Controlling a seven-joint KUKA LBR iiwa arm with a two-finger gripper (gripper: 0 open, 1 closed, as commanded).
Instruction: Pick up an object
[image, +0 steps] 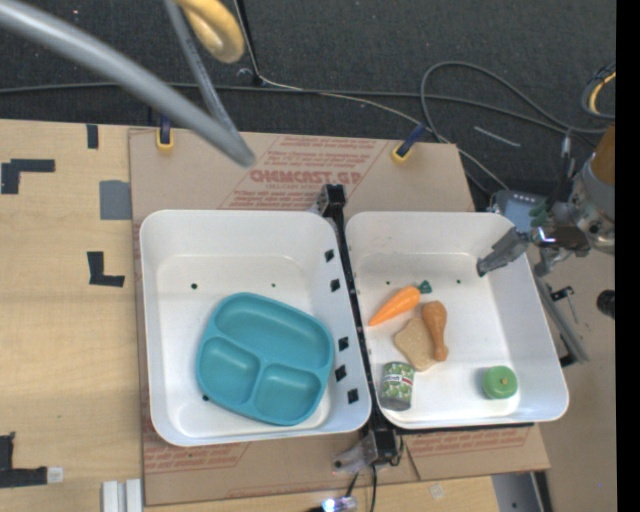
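A: Carrot lay in the right bin, touching the bread slice and just beside the drumstick. I judged my fingers could catch a neighbour and push it off.

B: Tool state?

A: My gripper hung at that bin's far right rim, carrying nothing; open or closed, I could not tell. The arm was cut off at the edge.
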